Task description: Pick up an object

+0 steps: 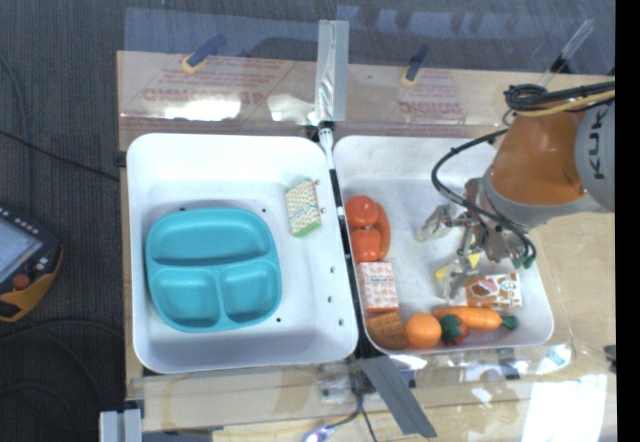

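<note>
In the right bin point(400, 192), a red pepper point(364, 227), snack box point(377, 287), orange point(423, 330) and carrot point(478, 320) crowd its left and near edges. The claw point(455, 250) hangs spread open and holding nothing, just above a small carton point(495, 289) by the carrot.

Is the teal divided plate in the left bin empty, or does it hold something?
Empty. The teal plate shows bare bottoms in all three compartments.
</note>
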Motion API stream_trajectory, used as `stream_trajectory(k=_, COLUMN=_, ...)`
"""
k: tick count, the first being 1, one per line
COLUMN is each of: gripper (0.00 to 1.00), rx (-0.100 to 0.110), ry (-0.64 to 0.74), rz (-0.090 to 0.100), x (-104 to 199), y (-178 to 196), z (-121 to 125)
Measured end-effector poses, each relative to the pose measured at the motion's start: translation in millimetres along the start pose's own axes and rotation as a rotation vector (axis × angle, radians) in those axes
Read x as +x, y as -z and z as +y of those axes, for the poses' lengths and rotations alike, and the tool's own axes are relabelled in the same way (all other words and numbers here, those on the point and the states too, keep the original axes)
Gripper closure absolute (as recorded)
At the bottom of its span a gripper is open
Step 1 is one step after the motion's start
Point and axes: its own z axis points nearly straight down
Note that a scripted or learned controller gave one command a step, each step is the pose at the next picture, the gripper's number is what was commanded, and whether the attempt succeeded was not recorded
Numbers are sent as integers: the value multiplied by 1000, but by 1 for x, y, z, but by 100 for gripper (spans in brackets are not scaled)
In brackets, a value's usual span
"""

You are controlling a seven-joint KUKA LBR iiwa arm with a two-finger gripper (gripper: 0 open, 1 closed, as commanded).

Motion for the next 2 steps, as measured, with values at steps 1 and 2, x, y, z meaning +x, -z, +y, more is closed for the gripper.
stream_trajectory(k=1, gripper=0, rx=1, ry=-22, rz=-4, x=38, y=1, z=-51)
stream_trajectory(k=2, gripper=0, rx=-1, ry=108, rz=-6, x=27, y=1, z=27)
